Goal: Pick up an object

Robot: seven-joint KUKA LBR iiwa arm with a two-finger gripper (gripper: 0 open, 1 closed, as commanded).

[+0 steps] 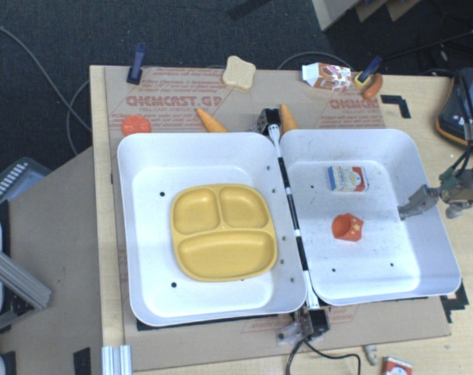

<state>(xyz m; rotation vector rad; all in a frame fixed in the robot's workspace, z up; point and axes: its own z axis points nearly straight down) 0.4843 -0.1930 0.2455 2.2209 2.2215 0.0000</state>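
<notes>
- Step: pre-grasp, as I read it. Gripper (424,201) sits over the right rim of the right bin (424,158), nothing between its fingers.
- Jaws: can't tell whether spread or pressed together. Only a grey finger-like tip pokes in from the right edge, too small and blurred to read.
- Candidate targets, both in the right bin:
  - red block (347,227), near the bin's middle, lying loose on the floor. Closest to the gripper, clear space all round.
  - small carton (347,178), white/blue with a red patch, lying flat toward the back of the bin, apart from the red block.
- Left bin (143,209): holds a yellow divided tray (222,231), three compartments, all look bare. Tray sits roughly centred, not touching the walls.
- Next move, my call: travel left into the bin until centred over one target, line the fingers across it, descend, close. Red block is the shorter reach.
- Risks: the block is small and irregular, so it could squirt out sideways on closing. The carton lies flat, so there's little height to pinch.
- Off-bin clutter on the bench (182,100) behind the bins: bread-slice toy (239,72), two orange carrot-like pieces (211,121), a red disc (135,125), another small carton (327,76). All outside the bins, well apart from the gripper.
</notes>
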